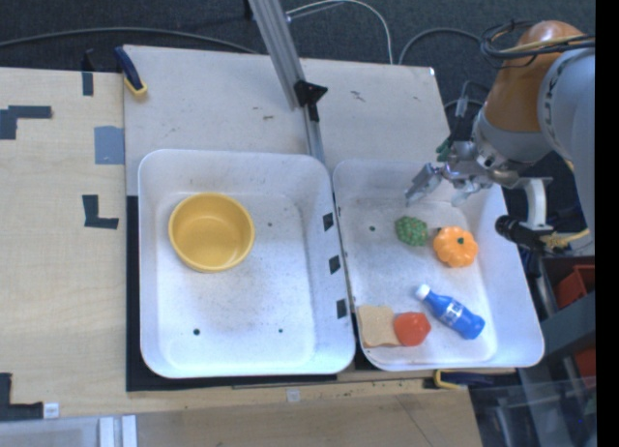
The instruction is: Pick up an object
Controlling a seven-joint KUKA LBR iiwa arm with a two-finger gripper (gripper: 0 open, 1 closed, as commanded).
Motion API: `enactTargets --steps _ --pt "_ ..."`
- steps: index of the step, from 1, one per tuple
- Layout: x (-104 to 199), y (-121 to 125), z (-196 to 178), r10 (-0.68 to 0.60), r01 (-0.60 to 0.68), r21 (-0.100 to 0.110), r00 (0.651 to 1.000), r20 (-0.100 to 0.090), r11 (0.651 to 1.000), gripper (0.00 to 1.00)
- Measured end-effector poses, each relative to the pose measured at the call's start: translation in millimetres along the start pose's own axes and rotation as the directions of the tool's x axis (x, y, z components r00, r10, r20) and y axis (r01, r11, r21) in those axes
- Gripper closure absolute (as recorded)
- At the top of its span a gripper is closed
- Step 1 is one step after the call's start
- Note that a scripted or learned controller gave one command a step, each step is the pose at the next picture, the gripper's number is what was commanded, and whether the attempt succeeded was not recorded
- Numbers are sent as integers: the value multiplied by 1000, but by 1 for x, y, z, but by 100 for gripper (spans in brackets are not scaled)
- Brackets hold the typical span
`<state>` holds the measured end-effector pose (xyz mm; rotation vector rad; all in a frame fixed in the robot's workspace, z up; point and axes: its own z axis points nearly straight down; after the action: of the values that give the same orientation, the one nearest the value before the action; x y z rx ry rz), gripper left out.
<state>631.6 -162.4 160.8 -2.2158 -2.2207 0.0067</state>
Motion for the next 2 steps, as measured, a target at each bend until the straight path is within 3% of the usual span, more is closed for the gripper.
enactTargets --steps 1,2 --pt "-1 -11 57 0 0 1 1000 0 1000 0" --pt "0 -10 43 -1 1 -3 1000 0 1000 100"
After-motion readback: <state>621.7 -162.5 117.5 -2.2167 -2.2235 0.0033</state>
